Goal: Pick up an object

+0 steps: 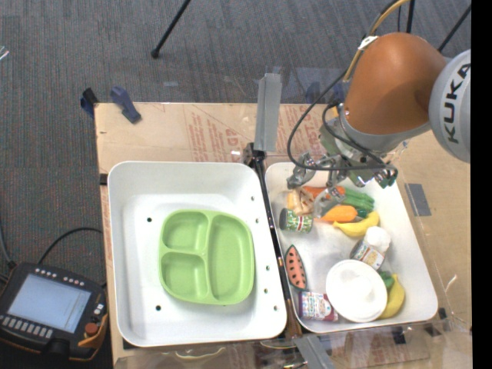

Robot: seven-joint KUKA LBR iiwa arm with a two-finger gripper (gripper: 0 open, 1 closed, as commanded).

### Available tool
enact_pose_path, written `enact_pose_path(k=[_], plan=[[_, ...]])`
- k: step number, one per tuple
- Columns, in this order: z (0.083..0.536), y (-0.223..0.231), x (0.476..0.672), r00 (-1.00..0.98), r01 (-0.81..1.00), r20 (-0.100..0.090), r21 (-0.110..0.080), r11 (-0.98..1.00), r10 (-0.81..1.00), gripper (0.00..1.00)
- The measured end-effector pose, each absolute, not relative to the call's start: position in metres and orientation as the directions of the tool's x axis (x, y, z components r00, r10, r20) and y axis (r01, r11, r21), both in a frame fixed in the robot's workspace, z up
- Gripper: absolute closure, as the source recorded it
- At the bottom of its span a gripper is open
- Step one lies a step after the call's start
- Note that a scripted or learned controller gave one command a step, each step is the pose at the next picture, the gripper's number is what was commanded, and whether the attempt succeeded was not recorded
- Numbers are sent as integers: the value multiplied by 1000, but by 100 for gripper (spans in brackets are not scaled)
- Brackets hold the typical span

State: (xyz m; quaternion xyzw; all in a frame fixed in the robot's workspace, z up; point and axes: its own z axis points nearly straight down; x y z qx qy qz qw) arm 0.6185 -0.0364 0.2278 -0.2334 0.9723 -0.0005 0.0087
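I'm on the approach: my pincer hangs over the far end of the right bin, above the carrot, a green vegetable and a small jar. Whether it is released or clenched I cannot tell (nothing visibly sits in it). Next I'd pick one target, likely the carrot, and descend squarely over it. The left bin holds a green tray.

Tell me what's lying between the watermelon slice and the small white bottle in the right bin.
Bare white bin floor between the watermelon slice and the white bottle, in the camera view.
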Motion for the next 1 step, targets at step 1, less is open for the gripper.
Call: enact_pose_path(k=[1], plan=[[236,24,635,-809,-587,-5,1,809,-587,100]])
